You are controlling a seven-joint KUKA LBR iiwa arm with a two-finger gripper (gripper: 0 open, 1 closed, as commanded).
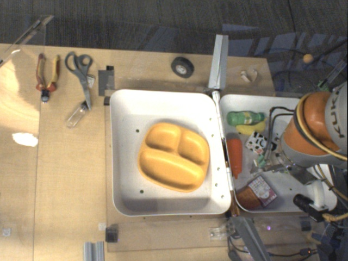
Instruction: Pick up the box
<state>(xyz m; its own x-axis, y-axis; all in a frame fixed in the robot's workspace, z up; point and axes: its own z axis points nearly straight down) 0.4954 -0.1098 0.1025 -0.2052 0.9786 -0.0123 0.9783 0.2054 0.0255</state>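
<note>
The arm (318, 126) is reaching over the right bin (283, 99) from its right edge, its orange band hanging above the middle of that bin, and the gripper (266, 159) is hovering low near the bin's centre; whether the claw is wide or narrow cannot be told, since the wrist is covering it. The box (262, 189), a small flat packet with a purplish face, is lying tilted near the near-left corner of the right bin, just beside a brown rounded item (248, 198) and close below the gripper. A carrot (235, 155) is resting along the bin's left wall, a green bottle (244, 117) and a yellow piece (251, 128) are sitting toward its far-left corner, and a black-and-white patterned object (254, 142) is lying between them and the gripper. The left bin (125, 145) is carrying a large yellow moulded form (174, 156). The risk looks to be crowding: the claw may be descending short of the box, nudging the patterned object, or pinching the brown item, and the flat, tilted packet may be slipping against the wall instead of lifting.
</note>
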